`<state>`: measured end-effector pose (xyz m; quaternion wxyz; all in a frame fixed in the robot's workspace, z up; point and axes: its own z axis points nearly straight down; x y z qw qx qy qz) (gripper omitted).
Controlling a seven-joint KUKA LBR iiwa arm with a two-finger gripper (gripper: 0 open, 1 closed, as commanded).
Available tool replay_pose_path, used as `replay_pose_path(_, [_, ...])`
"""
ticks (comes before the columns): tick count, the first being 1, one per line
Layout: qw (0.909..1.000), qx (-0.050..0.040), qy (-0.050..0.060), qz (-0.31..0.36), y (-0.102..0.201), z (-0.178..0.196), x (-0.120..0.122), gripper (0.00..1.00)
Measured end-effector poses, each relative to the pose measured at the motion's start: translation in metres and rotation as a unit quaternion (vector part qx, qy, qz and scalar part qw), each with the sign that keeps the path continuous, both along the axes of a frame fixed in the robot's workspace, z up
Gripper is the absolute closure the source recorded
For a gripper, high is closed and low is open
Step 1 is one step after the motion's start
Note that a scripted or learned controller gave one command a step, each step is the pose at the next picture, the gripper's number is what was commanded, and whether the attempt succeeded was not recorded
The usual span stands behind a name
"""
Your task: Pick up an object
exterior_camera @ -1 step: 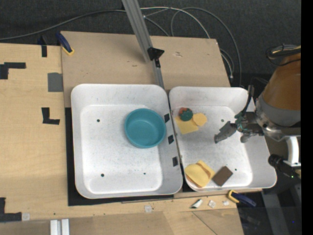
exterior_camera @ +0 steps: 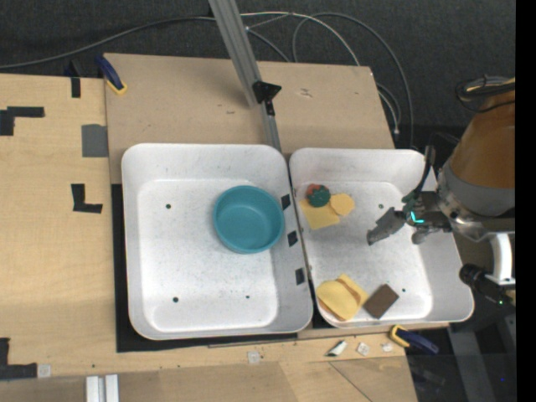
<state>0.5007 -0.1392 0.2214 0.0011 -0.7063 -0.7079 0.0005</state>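
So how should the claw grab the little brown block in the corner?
Probably from straight above, pinching the brown block across its two long sides. It lies flat and slanted in the right bin, touching the yellow piece on one side, so the claw should turn to match its slant and avoid the yellow piece.

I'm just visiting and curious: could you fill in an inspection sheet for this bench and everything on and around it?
Surface: left bin and right bin side by side.
Job's things: blue bowl in left bin; yellow pieces, red-green ball, yellow sponge, brown block in right bin.
Clutter: clamps on the board.
Grippers: pincer above right bin, holding nothing.
Cables: cables behind.
Surroundings: metal pole.
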Motion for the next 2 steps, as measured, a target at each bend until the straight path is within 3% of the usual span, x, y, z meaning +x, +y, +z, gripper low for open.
replay_pose_path(2, [1.0,0.0005,0.003,-0.001,-0.002,-0.089,-0.009,0.0])
